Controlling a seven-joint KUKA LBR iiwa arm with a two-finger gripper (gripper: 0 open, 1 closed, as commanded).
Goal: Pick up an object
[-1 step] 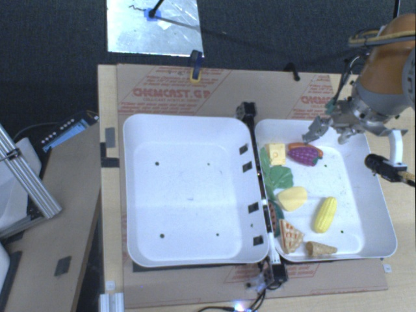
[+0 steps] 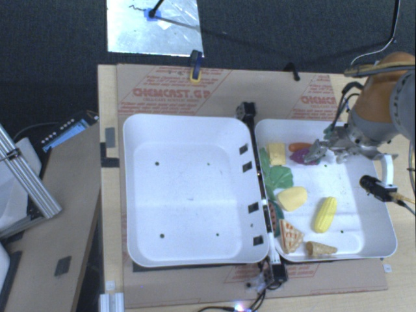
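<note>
The right bin (image 2: 377, 229) holds several toy foods. A pale yellow block (image 2: 277, 153) lies at its far left, with a red and purple piece (image 2: 300, 153) just to its right. Below these lie a green leaf (image 2: 279, 176), a yellow rounded piece (image 2: 292, 198), a corn cob (image 2: 325, 214), a waffle-patterned wedge (image 2: 290, 236) and a tan wedge (image 2: 320, 248). My gripper (image 2: 321, 149) hangs low over the far part of this bin, right at the right end of the red and purple piece. Whether it touches that piece is unclear.
The left bin (image 2: 188, 187) sits beside the right one, with a black hinged divider (image 2: 257, 181) between them. The arm (image 2: 383, 103) comes in over the right bin's far right corner. A black part with a cable (image 2: 377, 188) hangs over the right rim.
</note>
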